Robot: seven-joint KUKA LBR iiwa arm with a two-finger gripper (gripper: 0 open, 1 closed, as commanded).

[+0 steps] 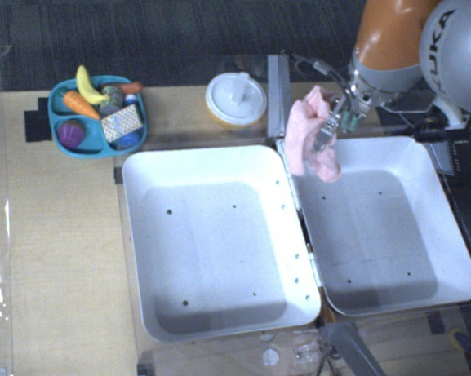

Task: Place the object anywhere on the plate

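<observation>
A pink cloth hangs over the far left corner of the right bin, beside the divider between the bins. My gripper is at the cloth's upper right edge and is shut on a fold of it; the rest droops below and to the left. The grey arm with its orange band comes in from the upper right. The plate is a blue divided dish on the bench at the far left, well away from the gripper. It holds a toy banana, a carrot and other small items.
A white lidded bowl stands on the bench behind the left bin, between the plate and the gripper. A grey upright bracket rises at the bins' far junction, just left of the cloth.
</observation>
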